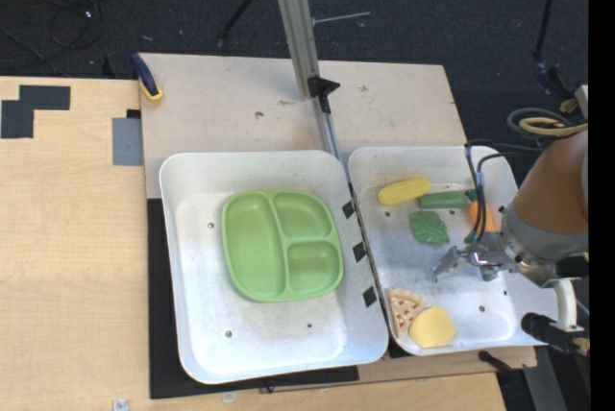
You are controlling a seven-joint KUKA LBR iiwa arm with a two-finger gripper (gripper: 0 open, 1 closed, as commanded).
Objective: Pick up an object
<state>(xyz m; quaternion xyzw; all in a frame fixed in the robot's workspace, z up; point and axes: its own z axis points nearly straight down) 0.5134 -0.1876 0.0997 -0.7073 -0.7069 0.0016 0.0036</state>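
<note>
One arm (550, 198) reaches in low over the right bin (500, 327). Gripper (452, 262) hangs near the bin's middle, just below the green leaf (429, 228). Fingers spread, holding nothing.

The arm (555, 198) reaches in from the right, gripper (450, 263) lowered, fingers spread.

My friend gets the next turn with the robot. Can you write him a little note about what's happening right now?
Gripper: low over the right bin, near its middle, with nothing between its fingers.
Right bin things: yellow corn and a green stick-shaped piece at the far side, a green leaf just beyond the gripper, a waffle piece and a yellow lump at the near edge.
Left bin: a green divided plate.
Done: nothing picked up yet.
Left: close on one thing, probably the leaf, and lift it.
</note>
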